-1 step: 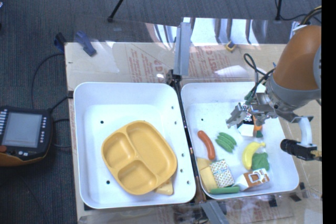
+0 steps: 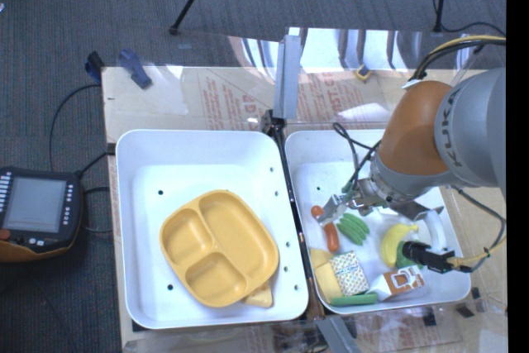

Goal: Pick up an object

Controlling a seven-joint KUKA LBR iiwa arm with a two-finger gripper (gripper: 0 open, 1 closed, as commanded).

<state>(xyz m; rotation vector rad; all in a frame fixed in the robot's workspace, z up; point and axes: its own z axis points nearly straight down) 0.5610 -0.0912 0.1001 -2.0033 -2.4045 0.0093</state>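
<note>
Green toy pea pod just beneath the jaws, whose state I cannot tell, looks light, stiff, slippery; pinch across its narrow middle.

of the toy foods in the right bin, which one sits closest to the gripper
The green bean pods, just below the gripper. The red-orange hot dog lies a little further down-left, and the yellow banana is off to the right.
</note>
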